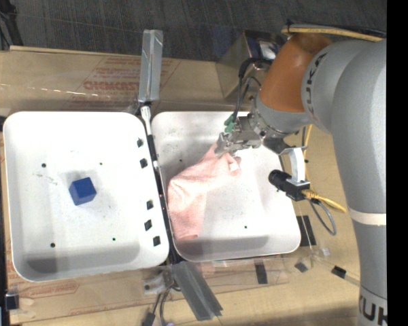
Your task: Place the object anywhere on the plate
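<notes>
Bench with two white bins — arm over right bin (285,236).
Gripper (229,143) pinches pink cloth (190,199) by its upper corner, rest draped on bin floor; blue cube (83,190) sits in left bin (27,250).

Two shallow white bins — left bin (27,131) and right bin (275,233). One blue cube (83,190) in the left, one pink cloth (194,192) in the right — one grey arm (340,94), at three o'clock.
</notes>
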`<state>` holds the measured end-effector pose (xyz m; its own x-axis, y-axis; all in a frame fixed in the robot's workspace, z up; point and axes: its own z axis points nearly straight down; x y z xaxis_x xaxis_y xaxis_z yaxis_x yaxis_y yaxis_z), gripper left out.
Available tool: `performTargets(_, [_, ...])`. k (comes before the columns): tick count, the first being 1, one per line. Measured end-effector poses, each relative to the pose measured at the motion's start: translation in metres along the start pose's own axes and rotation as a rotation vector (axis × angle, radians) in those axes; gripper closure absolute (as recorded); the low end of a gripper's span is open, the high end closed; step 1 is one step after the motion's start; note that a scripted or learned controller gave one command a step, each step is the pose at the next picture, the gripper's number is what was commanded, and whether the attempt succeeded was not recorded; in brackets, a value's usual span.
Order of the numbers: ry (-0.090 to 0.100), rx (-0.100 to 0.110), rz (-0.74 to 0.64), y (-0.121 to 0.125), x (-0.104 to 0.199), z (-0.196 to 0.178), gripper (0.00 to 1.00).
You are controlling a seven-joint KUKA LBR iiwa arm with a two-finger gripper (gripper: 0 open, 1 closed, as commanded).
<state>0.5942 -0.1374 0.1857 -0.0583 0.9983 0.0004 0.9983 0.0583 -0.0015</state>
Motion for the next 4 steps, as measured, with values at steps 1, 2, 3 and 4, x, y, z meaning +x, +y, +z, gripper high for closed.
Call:
performTargets(1, [0.000,0.000,-0.007,0.001,0.001,-0.046,1.00])
performTargets(2, [0.000,0.002,-0.414,0.002,0.052,-0.036,1.00])
performTargets(3, [0.000,0.002,-0.820,0.001,0.104,-0.030,1.00])
performTargets(4, [0.000,0.002,-1.225,-0.002,0.154,-0.033,1.00])
